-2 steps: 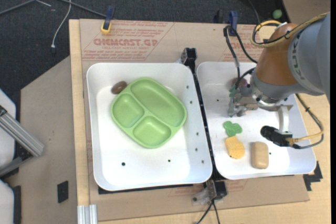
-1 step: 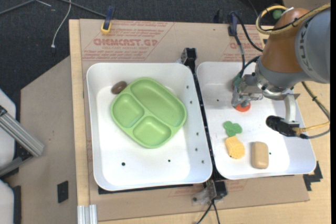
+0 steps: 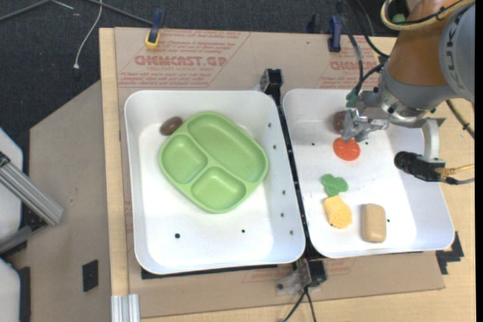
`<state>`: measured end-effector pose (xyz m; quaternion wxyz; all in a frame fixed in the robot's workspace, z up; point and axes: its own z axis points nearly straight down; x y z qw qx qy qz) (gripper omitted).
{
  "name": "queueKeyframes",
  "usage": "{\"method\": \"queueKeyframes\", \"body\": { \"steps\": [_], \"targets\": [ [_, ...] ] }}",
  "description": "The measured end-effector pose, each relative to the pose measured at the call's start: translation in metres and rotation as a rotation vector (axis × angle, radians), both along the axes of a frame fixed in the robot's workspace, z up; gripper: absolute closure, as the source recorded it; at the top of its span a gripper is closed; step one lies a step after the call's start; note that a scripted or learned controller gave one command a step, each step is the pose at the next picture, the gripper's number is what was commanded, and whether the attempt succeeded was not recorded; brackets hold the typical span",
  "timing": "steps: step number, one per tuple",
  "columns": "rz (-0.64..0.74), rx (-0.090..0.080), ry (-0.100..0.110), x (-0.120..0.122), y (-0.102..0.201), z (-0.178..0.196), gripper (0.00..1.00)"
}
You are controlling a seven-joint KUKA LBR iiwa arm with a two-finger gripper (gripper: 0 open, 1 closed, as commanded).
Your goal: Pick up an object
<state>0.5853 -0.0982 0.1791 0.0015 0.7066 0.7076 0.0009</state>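
Note:
My gripper point(image 3: 349, 133) hangs low in the right bin point(image 3: 423, 226), its tips right at the top edge of a red round piece point(image 3: 347, 151). A small brown thing point(image 3: 339, 120) sits just behind the gripper. Further forward in that bin lie a green leafy piece point(image 3: 333, 183), a yellow corn-like piece point(image 3: 338, 213) and a tan oblong block point(image 3: 373, 223). Nothing shows clearly between the fingers.
The left bin point(image 3: 151, 230) holds a green divided plate point(image 3: 213, 161) and a small brown oval point(image 3: 171, 126) at its back left. A black divider point(image 3: 290, 170) runs between the bins. Cardboard covers the bench around them.

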Motion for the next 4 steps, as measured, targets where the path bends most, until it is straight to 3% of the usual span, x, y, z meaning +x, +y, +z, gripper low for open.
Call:
{"method": "queueKeyframes", "body": {
  "steps": [1,3,4],
  "targets": [
    [0.000,0.000,0.000,0.002,0.000,0.041,1.00],
    [0.004,0.003,0.010,-0.026,0.099,0.038,1.00],
    [0.005,0.003,0.012,-0.028,0.152,0.029,1.00]
  ]
}}
